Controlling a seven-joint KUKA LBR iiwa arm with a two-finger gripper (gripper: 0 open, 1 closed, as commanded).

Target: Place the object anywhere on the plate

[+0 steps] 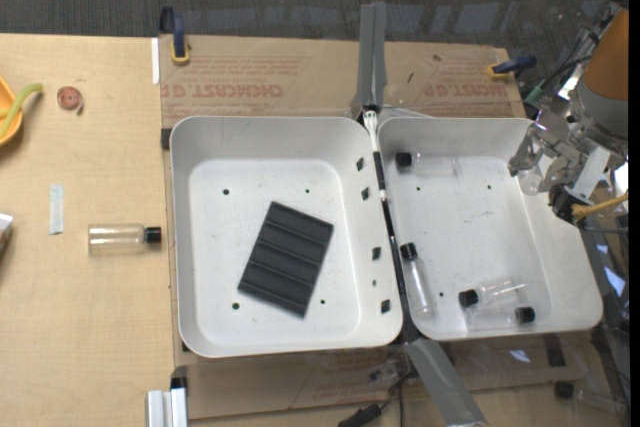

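- From my remote seat I see the gripper (553,173) at the right edge of the frame, over the right rim of the right bin (560,260). Its metal parts are a tangle of cables and glare, and I cannot tell how it is set.
- I see nothing between its fingers.
- Above it, the arm's orange band (610,65) shows at the upper right of the frame.
- In the right bin, three clear vials lie on the floor. One clear vial with a black cap (413,277) lies along the bin's left wall. Two more, the vial pair (497,303), sit close together near the lower right corner.
- A small black cap (404,159) sits alone in that bin's upper left corner.
- In the left bin (200,245), a dark ribbed plate (286,258) lies flat and turned at a slant, a little below the middle of the bin. Nothing rests on it.
- Both bins stand on a cardboard sheet (250,80). Its printing reads mirrored and upside down from here; I make out something like "CHEMCAST GP", but I am not sure of it.
- Blue clamps (172,33) hold the sheet at its upper corners.
- On the wooden bench (80,335) at the left of the frame, another clear bottle with a black cap (124,236) lies on its side, well apart from the bins.
- At the upper left I see a yellow-orange item (10,112), cut off by the frame, and a small reddish disc (68,97).
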